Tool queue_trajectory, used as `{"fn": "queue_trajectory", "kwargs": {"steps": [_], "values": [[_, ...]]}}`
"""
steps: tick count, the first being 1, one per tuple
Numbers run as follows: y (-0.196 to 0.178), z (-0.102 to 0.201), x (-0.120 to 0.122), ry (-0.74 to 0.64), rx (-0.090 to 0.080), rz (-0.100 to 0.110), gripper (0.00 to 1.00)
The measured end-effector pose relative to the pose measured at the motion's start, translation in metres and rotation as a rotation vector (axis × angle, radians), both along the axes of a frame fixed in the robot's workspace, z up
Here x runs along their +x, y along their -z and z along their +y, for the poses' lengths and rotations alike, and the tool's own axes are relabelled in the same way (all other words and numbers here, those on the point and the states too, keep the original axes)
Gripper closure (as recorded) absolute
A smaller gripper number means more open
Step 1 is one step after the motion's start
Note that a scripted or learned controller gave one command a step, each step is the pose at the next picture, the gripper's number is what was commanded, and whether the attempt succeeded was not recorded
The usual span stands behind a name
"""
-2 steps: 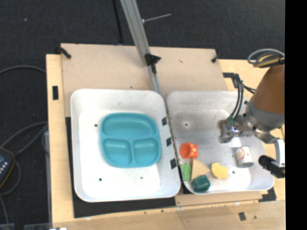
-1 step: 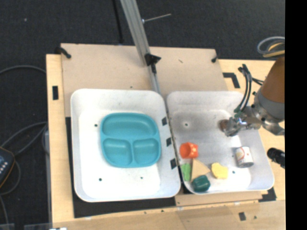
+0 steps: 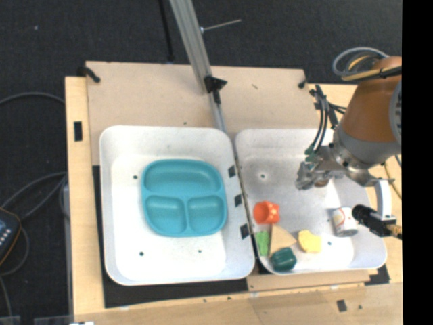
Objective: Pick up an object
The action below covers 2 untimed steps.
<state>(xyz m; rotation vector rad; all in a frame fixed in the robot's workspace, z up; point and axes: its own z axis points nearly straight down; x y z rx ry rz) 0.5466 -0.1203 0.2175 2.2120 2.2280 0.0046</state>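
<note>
The surface [image 3: 169, 93] carries two white bins side by side. The left bin [image 3: 122, 181] holds a teal tray [image 3: 183, 197]. The right bin [image 3: 284, 154] holds the small things, all along its near edge: an orange cup [image 3: 266, 213], a tan wedge [image 3: 281, 238], a yellow piece [image 3: 310, 241], a green block [image 3: 283, 258] and a white can [image 3: 342, 221].

The arm [image 3: 369, 124] reaches in from the right, wrist bent down over the right bin's middle. Its claw [image 3: 309, 177] hangs above bare bin floor, apart from every piece; how wide it stands I cannot tell. Nothing looks grasped.

This reads as the approach step: the next move calls for shifting toward the near edge and descending squarely over one piece.
</note>
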Motion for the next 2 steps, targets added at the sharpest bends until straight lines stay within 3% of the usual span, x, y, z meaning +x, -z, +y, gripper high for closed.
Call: {"fn": "queue_trajectory", "kwargs": {"steps": [2], "values": [[-0.011,0.092,-0.004,0.000,0.001,0.002,1.00]]}}
